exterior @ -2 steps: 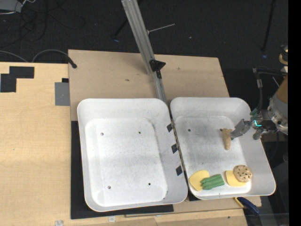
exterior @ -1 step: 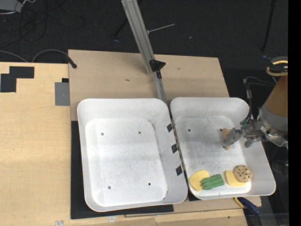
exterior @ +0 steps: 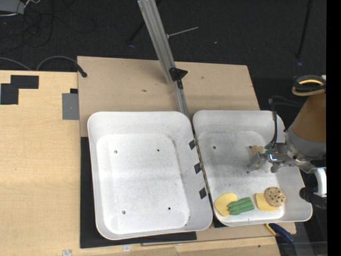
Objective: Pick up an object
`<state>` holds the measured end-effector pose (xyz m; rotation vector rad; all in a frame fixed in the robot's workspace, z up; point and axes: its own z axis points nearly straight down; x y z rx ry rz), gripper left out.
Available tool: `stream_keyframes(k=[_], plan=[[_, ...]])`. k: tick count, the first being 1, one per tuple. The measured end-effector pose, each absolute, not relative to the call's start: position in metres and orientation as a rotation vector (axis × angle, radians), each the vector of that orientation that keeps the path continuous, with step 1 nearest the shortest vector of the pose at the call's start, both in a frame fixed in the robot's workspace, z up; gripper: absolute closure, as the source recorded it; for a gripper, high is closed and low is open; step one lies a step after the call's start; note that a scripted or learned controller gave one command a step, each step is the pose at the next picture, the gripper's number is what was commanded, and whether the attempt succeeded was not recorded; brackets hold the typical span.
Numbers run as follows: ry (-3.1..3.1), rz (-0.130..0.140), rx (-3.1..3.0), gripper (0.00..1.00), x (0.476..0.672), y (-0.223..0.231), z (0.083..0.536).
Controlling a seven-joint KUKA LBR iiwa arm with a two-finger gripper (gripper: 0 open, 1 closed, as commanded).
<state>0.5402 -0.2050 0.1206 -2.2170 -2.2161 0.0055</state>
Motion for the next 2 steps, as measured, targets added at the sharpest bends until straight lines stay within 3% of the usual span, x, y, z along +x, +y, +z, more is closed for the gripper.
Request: stream_keyframes(k=[1,2], plan=[[-2.219,0.001,-2.222,0.00,0.541,-0.205,0.091],[-2.214,0.000,-2.226,1.00,0.540,-0.205,0.102]])
